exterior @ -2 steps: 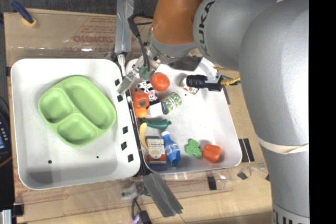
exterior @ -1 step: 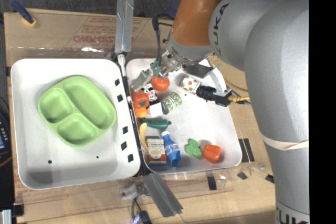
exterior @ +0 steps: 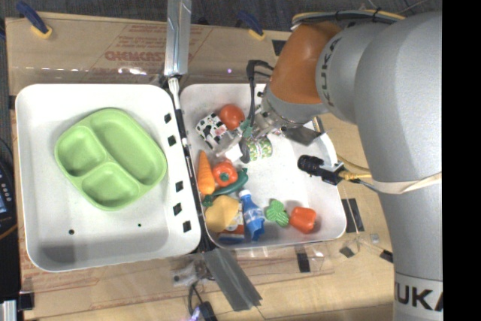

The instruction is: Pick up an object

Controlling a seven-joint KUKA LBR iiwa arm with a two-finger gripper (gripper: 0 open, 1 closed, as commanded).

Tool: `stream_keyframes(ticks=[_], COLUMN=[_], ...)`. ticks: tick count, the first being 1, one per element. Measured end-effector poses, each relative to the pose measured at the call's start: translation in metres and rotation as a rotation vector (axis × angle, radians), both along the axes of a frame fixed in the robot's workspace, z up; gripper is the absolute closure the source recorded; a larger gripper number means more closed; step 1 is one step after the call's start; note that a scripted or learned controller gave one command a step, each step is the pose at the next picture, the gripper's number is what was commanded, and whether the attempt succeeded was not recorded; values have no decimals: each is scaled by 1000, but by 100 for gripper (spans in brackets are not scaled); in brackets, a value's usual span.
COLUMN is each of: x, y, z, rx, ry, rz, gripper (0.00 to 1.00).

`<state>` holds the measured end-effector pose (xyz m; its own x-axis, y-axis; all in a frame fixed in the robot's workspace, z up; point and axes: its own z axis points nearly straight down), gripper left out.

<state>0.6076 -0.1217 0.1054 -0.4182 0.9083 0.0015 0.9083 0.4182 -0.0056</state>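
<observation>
My gripper (exterior: pixel 252 140) hangs low in the right bin (exterior: pixel 323 169), near its back middle. A small green and white object (exterior: pixel 261 151) lies right at its tip; whether it is held I cannot tell. Just left of the gripper are a red ball (exterior: pixel 231 116) and a black and white cow toy (exterior: pixel 212 129). Along the bin's left side lie an orange carrot (exterior: pixel 204 174) and a red pepper (exterior: pixel 224 174). At the front are a yellow toy (exterior: pixel 219 214), a blue bottle (exterior: pixel 252 216), a green toy (exterior: pixel 276 213) and an orange-red piece (exterior: pixel 303 219).
The left bin (exterior: pixel 45 237) holds a green divided plate (exterior: pixel 110 156). A metal divider (exterior: pixel 177 34) stands between the bins at the back. The arm's grey body and orange band (exterior: pixel 301 68) overhang the right bin's back right. A black fitting (exterior: pixel 316 166) juts over that bin's right side.
</observation>
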Motion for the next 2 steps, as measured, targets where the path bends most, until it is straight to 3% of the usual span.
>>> stream_keyframes(ticks=[1, 2], x=[44, 41], y=[3, 4], z=[-14, -8], rx=[4, 5], ry=[22, 38], rz=[-84, -80], gripper=[0, 100])
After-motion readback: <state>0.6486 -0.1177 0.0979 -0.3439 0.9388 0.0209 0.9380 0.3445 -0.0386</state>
